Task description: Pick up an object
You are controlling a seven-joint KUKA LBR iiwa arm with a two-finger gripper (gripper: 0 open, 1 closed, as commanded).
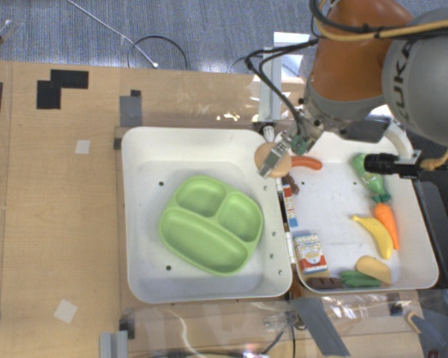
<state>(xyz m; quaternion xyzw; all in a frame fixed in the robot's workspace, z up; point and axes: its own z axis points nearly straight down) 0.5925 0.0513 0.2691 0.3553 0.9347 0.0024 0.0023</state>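
Note:
My gripper (273,162) hangs over the wall between the two bins, near their far end. It is shut on a tan round piece (282,164), which shows on both sides of the metal fingers (268,166). A red sausage-like piece (307,163) lies just to the right of it in the right bin (335,200). The orange-banded wrist hides what is above the gripper.
The left bin (145,200) holds a green divided plate (212,222). The right bin holds a green vegetable (369,174), a carrot (387,218), a banana (379,235), a tan lump (374,268), a green pod (359,279), a small carton (309,250) and a wrapped bar (287,200).

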